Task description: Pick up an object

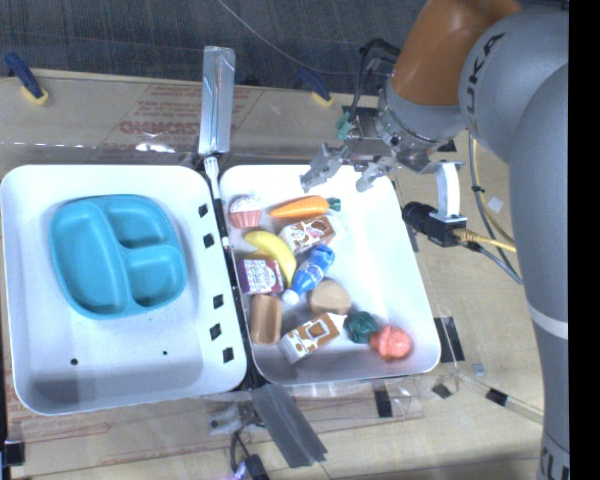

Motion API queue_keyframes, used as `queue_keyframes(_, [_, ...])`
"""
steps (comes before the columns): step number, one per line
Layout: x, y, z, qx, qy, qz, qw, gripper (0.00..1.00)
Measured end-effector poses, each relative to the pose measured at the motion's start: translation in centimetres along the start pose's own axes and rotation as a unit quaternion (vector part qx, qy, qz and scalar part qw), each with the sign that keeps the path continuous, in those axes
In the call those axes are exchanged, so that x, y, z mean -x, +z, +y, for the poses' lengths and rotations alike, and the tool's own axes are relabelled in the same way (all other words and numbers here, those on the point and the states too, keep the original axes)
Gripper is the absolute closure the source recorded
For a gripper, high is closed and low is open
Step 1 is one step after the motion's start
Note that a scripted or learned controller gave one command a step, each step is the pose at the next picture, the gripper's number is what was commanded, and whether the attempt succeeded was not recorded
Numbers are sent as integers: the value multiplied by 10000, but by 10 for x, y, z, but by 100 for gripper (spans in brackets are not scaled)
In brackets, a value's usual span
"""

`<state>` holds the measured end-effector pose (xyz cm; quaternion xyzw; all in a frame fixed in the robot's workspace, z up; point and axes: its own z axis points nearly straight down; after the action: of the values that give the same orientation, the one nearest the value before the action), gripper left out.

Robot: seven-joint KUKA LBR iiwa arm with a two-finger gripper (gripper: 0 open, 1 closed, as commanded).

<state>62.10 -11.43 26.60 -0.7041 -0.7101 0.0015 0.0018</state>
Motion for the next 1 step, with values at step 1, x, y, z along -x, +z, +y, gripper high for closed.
queue_keyframes(1, [1,136,-33,-47,221,4,9997,0])
